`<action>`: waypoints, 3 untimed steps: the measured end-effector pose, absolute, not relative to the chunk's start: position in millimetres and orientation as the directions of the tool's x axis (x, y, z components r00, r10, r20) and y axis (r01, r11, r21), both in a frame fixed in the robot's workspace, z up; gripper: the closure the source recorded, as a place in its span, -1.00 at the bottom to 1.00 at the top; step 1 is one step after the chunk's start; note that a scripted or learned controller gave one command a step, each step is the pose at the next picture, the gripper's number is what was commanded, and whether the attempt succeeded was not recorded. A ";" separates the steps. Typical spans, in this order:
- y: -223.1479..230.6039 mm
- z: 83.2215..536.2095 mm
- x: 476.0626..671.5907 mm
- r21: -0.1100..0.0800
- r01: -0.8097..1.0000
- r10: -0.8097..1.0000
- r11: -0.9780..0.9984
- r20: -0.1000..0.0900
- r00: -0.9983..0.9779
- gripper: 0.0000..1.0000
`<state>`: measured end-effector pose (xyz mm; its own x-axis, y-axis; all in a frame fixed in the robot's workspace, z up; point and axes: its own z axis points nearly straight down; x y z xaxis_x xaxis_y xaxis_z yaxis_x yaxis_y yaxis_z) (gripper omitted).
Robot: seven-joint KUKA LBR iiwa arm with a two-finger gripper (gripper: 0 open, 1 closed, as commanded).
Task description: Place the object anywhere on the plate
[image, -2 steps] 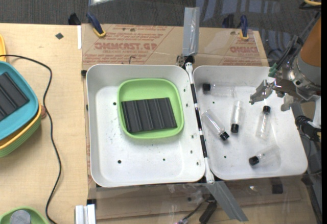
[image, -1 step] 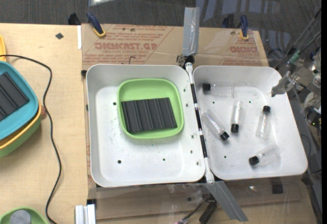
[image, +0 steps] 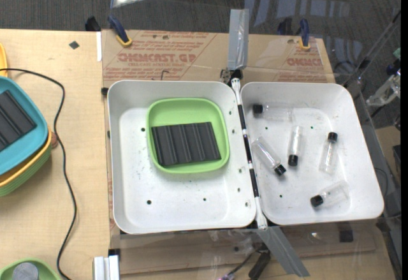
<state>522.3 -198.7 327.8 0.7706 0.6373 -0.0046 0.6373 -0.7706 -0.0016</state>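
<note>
Claw: we cannot tell whether it is wide, narrow or holding anything.

Right bin (image: pixel 305 95): we count five clear vials with black caps, all lying flat on the floor.
- vial one (image: pixel 266 108), near the back left corner
- vial two (image: pixel 295 141), about mid-bin
- vial three (image: pixel 268 154), close to the left wall, tilted
- vial four (image: pixel 329 152), toward the right
- vial five (image: pixel 331 195), near the front right

They lie apart from one another.

Left bin (image: pixel 131 205): the green plate (image: pixel 188 106) sits toward the back. A dark ribbed slab (image: pixel 186 143) lies flat on it. No vial rests on the plate.

Bench, far left: stacked teal and yellow trays (image: pixel 30 145), with a black cable (image: pixel 64 173) beside them.
</note>
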 end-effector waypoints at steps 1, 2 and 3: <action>-194.9 342.0 565.6 -0.001 0.249 0.249 -0.969 -0.006 0.968 -1.00; -129.1 339.6 583.7 0.000 0.204 0.204 -0.979 -0.006 0.979 -1.00; -173.2 357.1 618.8 0.000 0.201 0.201 -0.980 -0.006 0.980 -1.00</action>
